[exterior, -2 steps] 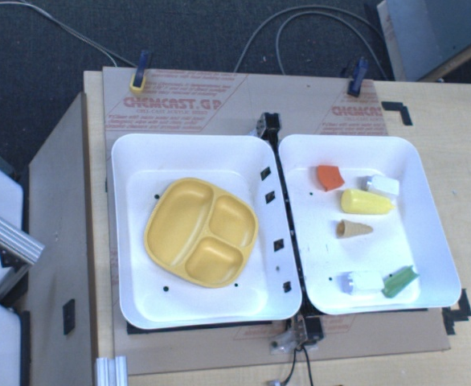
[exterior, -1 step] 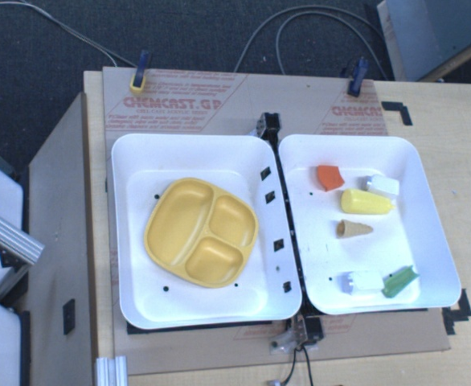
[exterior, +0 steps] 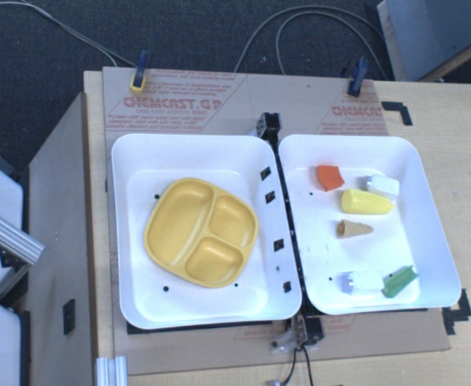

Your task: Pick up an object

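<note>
Yellow corn cob (exterior: 366, 203) lies in the right bin (exterior: 428, 207) just below the orange block (exterior: 329, 177), nothing grasped yet, so I judge my next move is reaching in.

Yellow tray (exterior: 201, 232) in left bin (exterior: 131, 215), small objects in right bin (exterior: 428, 215)

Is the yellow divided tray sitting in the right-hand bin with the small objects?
No, the yellow divided tray lies alone in the left bin, while the small objects sit in the right bin.
</note>
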Controlling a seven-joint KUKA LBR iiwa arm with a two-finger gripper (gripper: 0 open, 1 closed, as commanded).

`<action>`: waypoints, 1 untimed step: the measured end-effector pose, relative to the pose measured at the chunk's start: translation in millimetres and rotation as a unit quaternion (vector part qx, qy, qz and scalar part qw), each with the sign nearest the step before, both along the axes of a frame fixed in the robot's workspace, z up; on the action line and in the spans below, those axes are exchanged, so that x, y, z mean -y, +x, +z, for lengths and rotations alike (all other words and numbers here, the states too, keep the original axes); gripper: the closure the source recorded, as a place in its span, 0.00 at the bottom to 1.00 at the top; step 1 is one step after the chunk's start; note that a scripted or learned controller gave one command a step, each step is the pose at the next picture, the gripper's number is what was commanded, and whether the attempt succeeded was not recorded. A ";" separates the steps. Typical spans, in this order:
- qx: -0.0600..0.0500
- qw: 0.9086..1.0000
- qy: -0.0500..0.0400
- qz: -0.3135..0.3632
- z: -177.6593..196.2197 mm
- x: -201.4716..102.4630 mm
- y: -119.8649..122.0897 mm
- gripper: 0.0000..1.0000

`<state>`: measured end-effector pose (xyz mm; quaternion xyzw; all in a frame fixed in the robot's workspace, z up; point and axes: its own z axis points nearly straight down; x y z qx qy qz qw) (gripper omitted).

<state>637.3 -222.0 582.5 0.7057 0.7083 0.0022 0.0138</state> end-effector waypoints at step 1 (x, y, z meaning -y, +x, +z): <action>0.002 1.000 -0.002 0.000 11.9 -0.4 0.2 1.00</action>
